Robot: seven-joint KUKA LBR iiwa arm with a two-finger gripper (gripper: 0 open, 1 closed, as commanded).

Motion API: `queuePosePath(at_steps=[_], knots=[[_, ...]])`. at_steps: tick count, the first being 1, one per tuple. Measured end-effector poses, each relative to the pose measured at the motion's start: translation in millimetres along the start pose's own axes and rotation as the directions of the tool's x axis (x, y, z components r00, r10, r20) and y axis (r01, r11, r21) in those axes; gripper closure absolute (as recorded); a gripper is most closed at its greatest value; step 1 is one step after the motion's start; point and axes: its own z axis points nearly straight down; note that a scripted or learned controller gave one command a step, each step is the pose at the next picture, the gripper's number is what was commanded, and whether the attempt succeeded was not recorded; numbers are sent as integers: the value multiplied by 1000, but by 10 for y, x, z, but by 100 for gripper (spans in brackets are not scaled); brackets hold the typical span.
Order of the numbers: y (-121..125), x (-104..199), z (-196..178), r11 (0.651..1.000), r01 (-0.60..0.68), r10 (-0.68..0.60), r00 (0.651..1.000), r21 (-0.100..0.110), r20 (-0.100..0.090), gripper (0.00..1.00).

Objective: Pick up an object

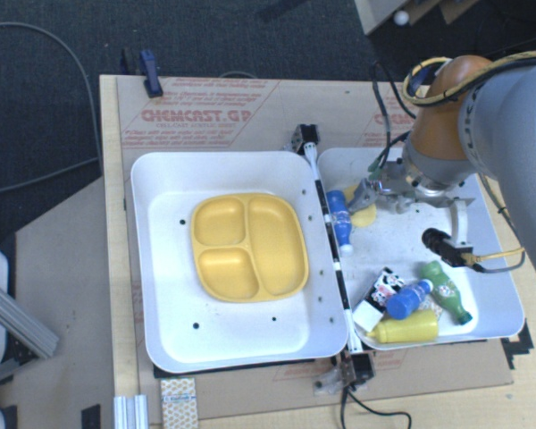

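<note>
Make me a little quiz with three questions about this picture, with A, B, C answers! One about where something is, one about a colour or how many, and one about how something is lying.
1. Where is the yellow plate?
A. In the left bin
B. In the right bin
C. On the floor

2. How many sections does the plate have?
A. Two
B. Three
C. Five

3. How is the green bottle placed?
A. Standing upright
B. Lying on its side
C. Balanced on the plate

Answers:
1. A: the plate sits in the middle of the left bin, while the arm reaches into the right bin.
2. B: raised ridges split it into two upper sections and one lower one.
3. B: the green bottle lies flat on the floor of the right bin, near the blue bottle and the yellow bottle.
</note>
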Motion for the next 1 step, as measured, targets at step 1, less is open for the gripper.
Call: queuePosePath(at_steps=[1], knots=[[5,34,-99,1000,2,-2,1000,1,-6,100]])
